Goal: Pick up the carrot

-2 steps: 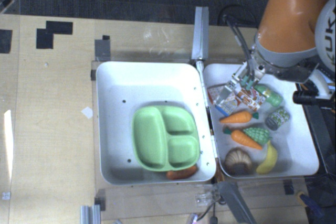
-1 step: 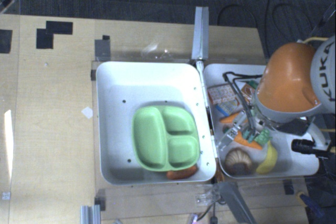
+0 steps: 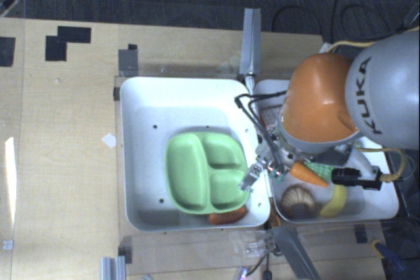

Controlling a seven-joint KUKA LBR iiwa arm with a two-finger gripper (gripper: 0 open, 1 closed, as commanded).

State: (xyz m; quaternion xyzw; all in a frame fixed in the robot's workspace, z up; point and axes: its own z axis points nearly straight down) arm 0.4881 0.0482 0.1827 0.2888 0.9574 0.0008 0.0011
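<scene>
carrot (image 3: 308, 174): in right bin (image 3: 387, 206), just under the orange band (image 3: 319, 100) | gripper (image 3: 252, 175): over green tray's (image 3: 197, 170) right rim in left bin (image 3: 141, 141), grip state cannot be told | carrot lies at 3 o'clock of gripper, near, apart | brown shell-like thing (image 3: 298, 201) and banana (image 3: 333, 201) at carrot's 6 o'clock

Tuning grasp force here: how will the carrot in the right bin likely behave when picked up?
The carrot looks like a smooth, stiff toy, so probably light and a bit slippery. Its tapered, rounded shape may roll or twist. It lies close beside the banana, which could get nudged.
</scene>
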